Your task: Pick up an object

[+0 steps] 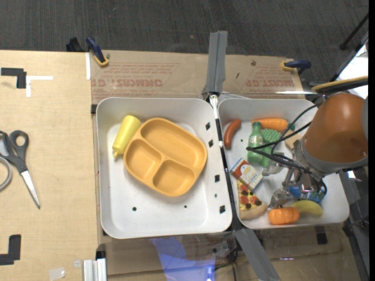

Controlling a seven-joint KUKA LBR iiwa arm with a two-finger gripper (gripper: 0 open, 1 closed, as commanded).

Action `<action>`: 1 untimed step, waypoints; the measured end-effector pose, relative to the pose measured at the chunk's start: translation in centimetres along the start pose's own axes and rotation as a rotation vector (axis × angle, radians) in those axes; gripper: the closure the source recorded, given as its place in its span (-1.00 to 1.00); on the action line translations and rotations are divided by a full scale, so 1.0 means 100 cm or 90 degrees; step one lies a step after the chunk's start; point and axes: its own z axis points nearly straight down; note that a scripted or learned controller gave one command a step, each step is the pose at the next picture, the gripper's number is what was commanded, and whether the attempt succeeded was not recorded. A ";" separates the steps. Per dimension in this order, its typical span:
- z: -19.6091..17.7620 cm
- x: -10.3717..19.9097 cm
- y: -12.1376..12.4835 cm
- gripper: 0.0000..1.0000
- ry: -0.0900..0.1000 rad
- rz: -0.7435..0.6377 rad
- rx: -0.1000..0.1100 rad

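Observation:
The right bin (337, 215) holds several toy foods: a red sausage (231, 132), a carrot (271, 123), a green bottle (256, 138), a small printed carton (248, 173), a pizza slice (251, 204), an orange fruit (283, 216) and a banana (309, 208). My gripper (287, 195) hangs low in the front of this bin, just above the orange fruit and left of the banana. The orange wrist band (338, 129) and dark cables hide the bin's right middle. I see nothing clearly held.
The left bin (170, 215) carries a yellow divided plate (163, 156) and a yellow bottle (125, 134) at its upper left. Scissors (20, 163) lie on the wooden board far left. A grey bar (215, 63) runs up between the bins.

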 end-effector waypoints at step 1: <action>0.004 -0.044 0.001 -1.00 0.010 -0.011 -0.002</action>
